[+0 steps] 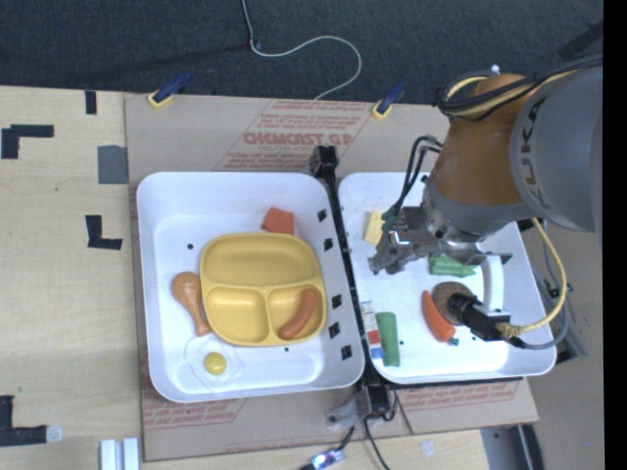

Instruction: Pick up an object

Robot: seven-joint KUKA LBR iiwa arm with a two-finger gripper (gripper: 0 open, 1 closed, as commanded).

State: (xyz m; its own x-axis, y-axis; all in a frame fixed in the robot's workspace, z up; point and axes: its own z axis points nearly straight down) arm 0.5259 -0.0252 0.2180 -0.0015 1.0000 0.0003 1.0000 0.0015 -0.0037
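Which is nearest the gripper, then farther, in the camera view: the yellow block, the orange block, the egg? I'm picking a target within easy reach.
1. Yellow block, right bin, just left of the gripper.
2. Orange block, left bin, above the tray.
3. Egg, left bin's near corner, farthest.

I see two white bins [157,262] side by side on a cardboard sheet [284,135], clamped by a yellow clip [168,88] and a blue clip [389,97]; a white cable [294,47] loops behind.
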